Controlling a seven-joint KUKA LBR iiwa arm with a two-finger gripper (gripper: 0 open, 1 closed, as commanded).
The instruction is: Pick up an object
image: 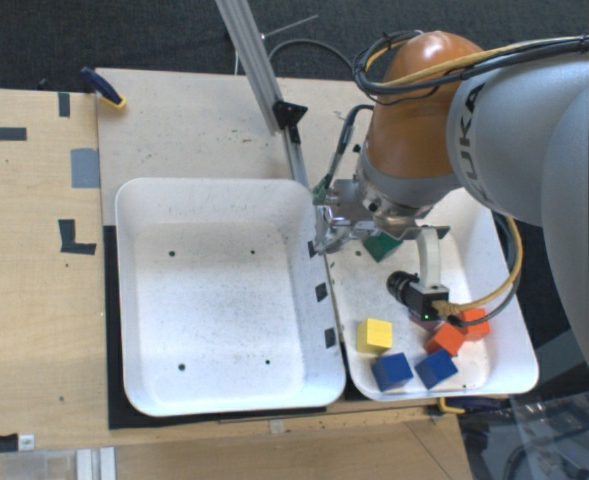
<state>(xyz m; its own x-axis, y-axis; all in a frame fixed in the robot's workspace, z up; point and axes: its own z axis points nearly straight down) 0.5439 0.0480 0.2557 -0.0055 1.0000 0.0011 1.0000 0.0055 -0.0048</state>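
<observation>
On the far left lies bare wooden bench top (24, 268) with grey tape marks, and a small blue and yellow clamp (102, 86) sits near its upper edge, well apart from the work. Next comes the left bin (214, 293), a shallow white tray with nothing resting on its speckled floor; judging by the task, it probably serves as the drop-off side, which would explain why every loose piece sits in its neighbour. A slanted metal rail (259, 63) crosses above the seam between the two trays. The right bin (509, 363) touches the left one along that seam and holds the pieces to choose from: one yellow block (377, 334), two blue blocks, one nearer the seam (393, 370) and one just beside it to the right (437, 368), one orange block (449, 337) with a second orange piece (474, 322) touching it, and one green block (381, 245) higher up, partly hidden under the arm. That makes six pieces in view, clustered toward the near end of the tray except for the green one. A small black camera-like unit (406, 290) hangs beside the wrist above them. The gripper (326, 230) sits low over the seam end of the right tray, close to the green block, likely because that is the piece being tried for. Whether its jaws are spread or closed I cannot tell, since the wrist body covers them, and no piece is visibly held.
</observation>
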